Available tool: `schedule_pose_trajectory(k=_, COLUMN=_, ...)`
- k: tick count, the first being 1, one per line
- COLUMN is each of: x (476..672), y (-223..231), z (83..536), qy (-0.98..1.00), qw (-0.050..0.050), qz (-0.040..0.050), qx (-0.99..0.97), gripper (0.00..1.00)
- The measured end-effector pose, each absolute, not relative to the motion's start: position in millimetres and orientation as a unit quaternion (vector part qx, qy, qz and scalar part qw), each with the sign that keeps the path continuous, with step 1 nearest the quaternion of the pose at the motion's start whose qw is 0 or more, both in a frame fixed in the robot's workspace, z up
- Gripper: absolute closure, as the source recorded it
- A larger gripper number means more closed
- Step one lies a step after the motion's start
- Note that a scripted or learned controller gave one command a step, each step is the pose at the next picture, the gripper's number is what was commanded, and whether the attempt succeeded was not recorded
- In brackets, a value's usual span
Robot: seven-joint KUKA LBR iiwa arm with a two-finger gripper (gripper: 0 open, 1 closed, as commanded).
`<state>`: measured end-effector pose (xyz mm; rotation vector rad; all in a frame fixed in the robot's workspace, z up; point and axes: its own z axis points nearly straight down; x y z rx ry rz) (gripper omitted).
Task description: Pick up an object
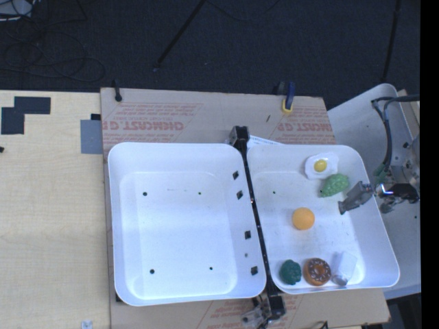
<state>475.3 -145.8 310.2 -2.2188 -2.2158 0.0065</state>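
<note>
The right bin [388, 260] holds several toys. A fried egg [320, 166] lies at its far side, with a light green leafy piece [335, 184] just below it. An orange ball [303, 218] sits near the middle. Along the near rim lie a dark green lump [291, 272], a chocolate donut [317, 271] and a pale whitish piece [345, 264]. My gripper [354, 199] hangs low over the right side of this bin, just right of and below the leafy piece and apart from the orange ball. Nothing shows in its grasp.
The left bin [113, 218] lies beside the right one, parted by a black clip strip [248, 211]. Both rest on brown cardboard [171, 118] over a wooden bench [48, 211]. A blue and yellow clamp [288, 98] stands at the far edge. Cables [385, 125] run at the right.
</note>
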Motion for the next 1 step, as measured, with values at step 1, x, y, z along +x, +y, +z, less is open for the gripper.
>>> schedule_pose_trajectory(k=1, x=500.5, y=-174.1, z=281.6, qy=-0.707, qw=0.002, qz=0.0017, qx=-0.708, gripper=0.0)
